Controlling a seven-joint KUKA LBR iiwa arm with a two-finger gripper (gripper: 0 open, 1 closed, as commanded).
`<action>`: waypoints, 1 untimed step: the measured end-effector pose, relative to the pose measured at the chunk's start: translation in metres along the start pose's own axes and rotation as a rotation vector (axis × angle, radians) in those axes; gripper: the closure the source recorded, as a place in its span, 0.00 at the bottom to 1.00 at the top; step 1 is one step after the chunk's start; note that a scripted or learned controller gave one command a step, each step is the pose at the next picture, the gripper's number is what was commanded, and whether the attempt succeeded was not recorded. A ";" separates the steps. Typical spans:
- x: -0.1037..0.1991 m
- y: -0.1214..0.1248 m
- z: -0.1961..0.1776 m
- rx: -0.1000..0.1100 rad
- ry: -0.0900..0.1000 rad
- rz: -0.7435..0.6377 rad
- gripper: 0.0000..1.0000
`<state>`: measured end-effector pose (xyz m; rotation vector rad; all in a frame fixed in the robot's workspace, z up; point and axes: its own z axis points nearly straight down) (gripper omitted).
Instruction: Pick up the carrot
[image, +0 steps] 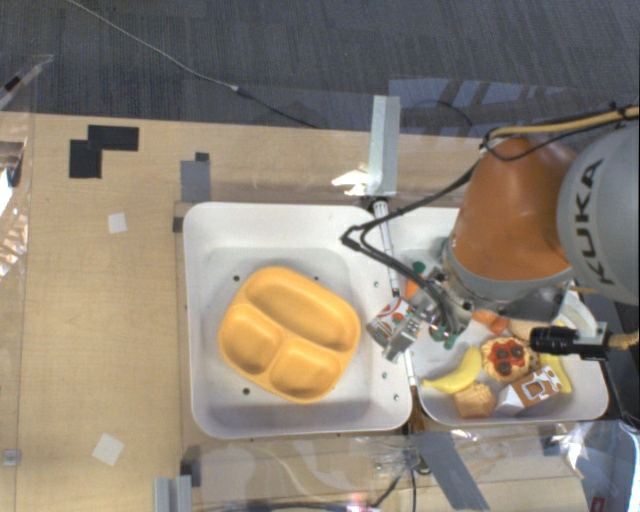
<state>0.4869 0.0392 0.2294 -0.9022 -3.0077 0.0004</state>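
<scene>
Tool (398, 330): from the camera view I see it low over the ridge between the two bins, at the right bin's left edge; whether its jaws are wide or narrow I cannot tell, and nothing shows held in it.
Carrot (486, 319): the small orange piece in the right bin (590, 405), just beside the arm's wrist (505, 225) and partly under it; I judge this to be the carrot, though little of it shows.
Neighbours: banana (455, 375) below it, a red-topped toy (506, 355) just beside it, a brown piece (476, 400) nearer the front rim.
Left bin (200, 330): carries the yellow tray (288, 333), well apart from the carrot.
Step in hand: reach, as I judge it; the tool sits left of the carrot, not over it.
Doing it well: I would shift right, centre over the carrot, set the jaws across its narrow width, and descend clear of the red-topped toy.
Risk: crowded bin, so a neighbour may be nudged or caught instead.
</scene>
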 end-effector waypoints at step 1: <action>-0.090 0.004 -0.012 -0.004 -0.007 0.084 1.00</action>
